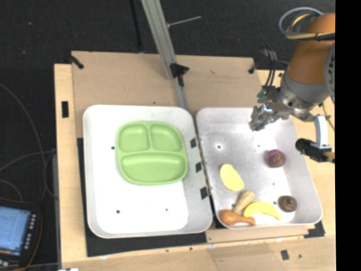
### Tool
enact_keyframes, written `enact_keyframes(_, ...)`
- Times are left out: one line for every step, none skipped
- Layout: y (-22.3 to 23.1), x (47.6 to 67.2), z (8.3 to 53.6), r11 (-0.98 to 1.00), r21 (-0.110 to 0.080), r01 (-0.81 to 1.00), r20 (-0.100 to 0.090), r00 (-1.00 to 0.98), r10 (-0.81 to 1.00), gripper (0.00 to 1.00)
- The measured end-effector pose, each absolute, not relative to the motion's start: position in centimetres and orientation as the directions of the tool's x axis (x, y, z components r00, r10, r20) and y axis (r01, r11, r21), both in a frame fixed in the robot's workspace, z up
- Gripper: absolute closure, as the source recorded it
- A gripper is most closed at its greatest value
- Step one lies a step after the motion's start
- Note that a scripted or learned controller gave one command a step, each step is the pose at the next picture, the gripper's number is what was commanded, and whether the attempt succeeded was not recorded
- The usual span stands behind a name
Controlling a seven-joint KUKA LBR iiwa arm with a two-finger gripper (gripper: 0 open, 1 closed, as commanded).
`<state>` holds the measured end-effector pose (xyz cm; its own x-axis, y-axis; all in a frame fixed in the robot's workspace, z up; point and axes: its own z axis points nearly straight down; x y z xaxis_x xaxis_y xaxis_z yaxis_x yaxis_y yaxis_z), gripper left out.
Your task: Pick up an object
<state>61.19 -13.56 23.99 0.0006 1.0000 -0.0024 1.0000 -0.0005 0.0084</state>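
Note:
The right bin (225, 126) holds several small food-shaped objects. A dark purple round piece (276, 158) lies at mid right and a brown doughnut-like piece (287, 203) sits near the front right corner. A flat yellow oval (231, 177) lies near the bin's middle. Along the front wall are a tan piece (244, 200), a yellow banana (263, 210) and an orange piece (237, 218). My gripper (259, 121) hangs over the bin's back right part, above and left of the purple piece, with nothing seen between its fingers.
The left bin (101, 208) holds a green three-compartment plate (152, 153). A slanted metal pole (163, 44) rises behind the bins and ends near their shared back edge. The wooden bench (130, 78) surrounds both bins.

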Motion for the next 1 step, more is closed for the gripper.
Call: enact_keyframes(-13.72,61.33,29.40,0.003,0.008,1.000,-0.002,-0.003,1.000,1.00)
